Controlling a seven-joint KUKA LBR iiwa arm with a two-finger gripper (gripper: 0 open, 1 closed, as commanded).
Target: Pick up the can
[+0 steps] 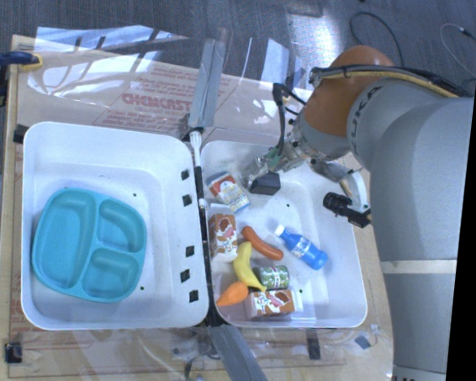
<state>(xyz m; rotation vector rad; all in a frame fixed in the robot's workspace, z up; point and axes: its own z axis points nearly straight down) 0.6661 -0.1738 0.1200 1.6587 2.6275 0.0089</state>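
Down at the near end of the right white bin (352,312) lies a brown snack carton (270,304) with an orange carrot (233,294) beside it. Just behind them is the small green metal can (273,276), lying on its side. It touches the yellow banana (245,266) on its left. A red sausage (263,242) and a clear bottle with a blue cap (300,247) lie a bit farther back. The blue plastic tray (89,243) sits in the left white bin (40,143). At the far end of the right bin hangs the dark end effector (266,178), well apart from the can. I cannot tell how it is set. I think it should move toward us, come straight down over the can, and pinch across its round sides, staying off the banana and carton.
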